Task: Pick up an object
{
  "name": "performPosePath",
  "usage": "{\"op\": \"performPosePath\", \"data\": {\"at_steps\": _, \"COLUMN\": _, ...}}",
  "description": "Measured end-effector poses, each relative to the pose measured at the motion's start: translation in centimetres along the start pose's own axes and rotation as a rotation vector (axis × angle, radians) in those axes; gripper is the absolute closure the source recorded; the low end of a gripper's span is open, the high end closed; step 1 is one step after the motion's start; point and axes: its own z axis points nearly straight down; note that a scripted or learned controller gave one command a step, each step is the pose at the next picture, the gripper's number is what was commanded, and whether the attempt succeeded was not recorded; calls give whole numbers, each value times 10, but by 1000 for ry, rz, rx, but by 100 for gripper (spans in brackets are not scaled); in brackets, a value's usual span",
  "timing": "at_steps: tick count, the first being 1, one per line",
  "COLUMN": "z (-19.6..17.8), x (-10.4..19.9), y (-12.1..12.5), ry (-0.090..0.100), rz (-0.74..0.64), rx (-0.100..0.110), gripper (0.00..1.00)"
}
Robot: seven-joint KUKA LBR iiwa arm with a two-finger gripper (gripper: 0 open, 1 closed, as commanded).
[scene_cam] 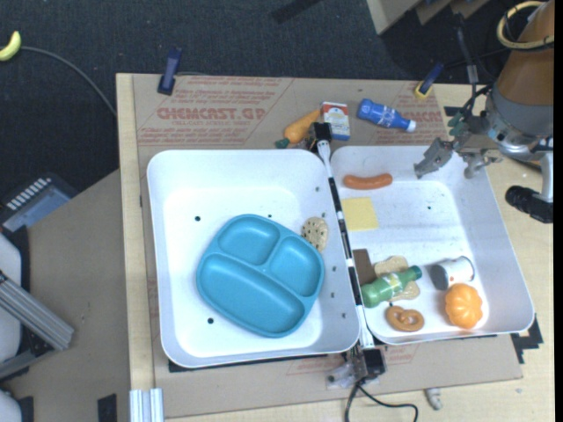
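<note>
Two white bins side by side on the bench. Left bin (pixel 176 183): a blue divided tray (pixel 259 275) lying at a slant in the middle, a speckled cookie (pixel 315 230) just beside its upper right corner, close to the wall shared with the other bin.

Right bin (pixel 493 236): plenty to choose from. Up near the far end, a sausage (pixel 367 181); just below it, a flat yellow cheese slice (pixel 359 213). Down at the near end, a cluster: a green bottle (pixel 390 286) on its side, a tan piece (pixel 391 265) just above it, a pretzel (pixel 405 318) below, an orange pumpkin (pixel 464 305) at the right and a small white cup (pixel 452 272) tipped over just above the pumpkin.

Gripper (pixel 449 156) hanging over the far right corner of the right bin, at the end of the grey arm (pixel 519 104) reaching in from the right. Fingers spread apart, nothing between them (nearest item the sausage, well to its left).

Beyond the bins, on the cardboard: a carrot (pixel 303 127), a small red-and-white carton (pixel 335 120) and a blue bottle (pixel 384 115) lying flat.
</note>
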Motion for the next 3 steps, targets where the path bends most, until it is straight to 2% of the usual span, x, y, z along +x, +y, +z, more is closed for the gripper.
{"op": "performPosePath", "data": {"at_steps": 1, "z": 56, "x": -18, "y": -84, "ry": 0, "rz": 2, "rx": 3, "gripper": 0}}
{"op": "performPosePath", "data": {"at_steps": 2, "z": 109, "x": -22, "y": -131, "ry": -3, "rz": 2, "rx": -4, "gripper": 0}}
{"op": "performPosePath", "data": {"at_steps": 3, "z": 99, "x": -21, "y": -130, "ry": -3, "rz": 1, "rx": -6, "gripper": 100}}
